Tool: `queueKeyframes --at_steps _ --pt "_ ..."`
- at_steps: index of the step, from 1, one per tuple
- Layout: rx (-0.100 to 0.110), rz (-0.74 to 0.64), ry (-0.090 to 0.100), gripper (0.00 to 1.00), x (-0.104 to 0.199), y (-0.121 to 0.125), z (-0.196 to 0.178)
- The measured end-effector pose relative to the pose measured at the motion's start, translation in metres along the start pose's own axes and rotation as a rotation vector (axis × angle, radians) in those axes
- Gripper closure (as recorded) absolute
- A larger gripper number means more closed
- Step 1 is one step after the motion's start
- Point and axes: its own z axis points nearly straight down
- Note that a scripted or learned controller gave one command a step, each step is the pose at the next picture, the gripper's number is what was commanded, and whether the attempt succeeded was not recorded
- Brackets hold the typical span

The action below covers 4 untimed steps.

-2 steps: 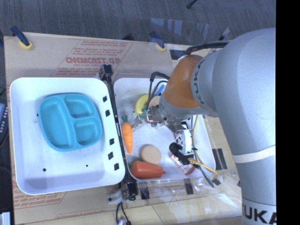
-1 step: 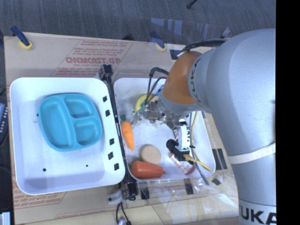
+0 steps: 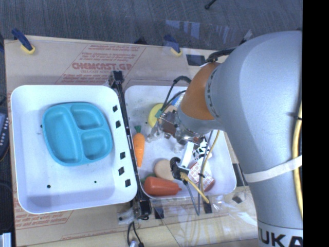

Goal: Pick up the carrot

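Camera view: carrot [image 3: 139, 146] lies by the bin wall [image 3: 127, 138], gripper [image 3: 160, 129] beside it, state unclear.

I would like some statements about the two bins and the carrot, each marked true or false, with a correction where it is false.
1. The carrot lies in the right bin, close to its left wall. True.
2. The blue divided plate sits in the same bin as the carrot. False: it sits in the left bin.
3. The hand holds the carrot between its fingers. False: the carrot lies on the bin floor, to the left of the hand.
4. A red object lies near the front of the right bin. True.
5. The carrot's green top points toward the far side of the bench. True.
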Motion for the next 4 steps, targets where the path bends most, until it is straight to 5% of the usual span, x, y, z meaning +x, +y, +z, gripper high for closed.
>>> queueKeyframes --at_steps 1,2,3,4 --pt "0.003 -0.005 0.002 1.0 0.001 0.0 -0.009" --pt "-0.01 -0.154 0.004 1.0 0.064 -0.037 -0.103" --pt "-0.004 -0.15 0.0 0.0 0.061 -0.038 -0.1" --pt "-0.004 -0.047 0.0 0.0 -0.024 -0.029 0.0"
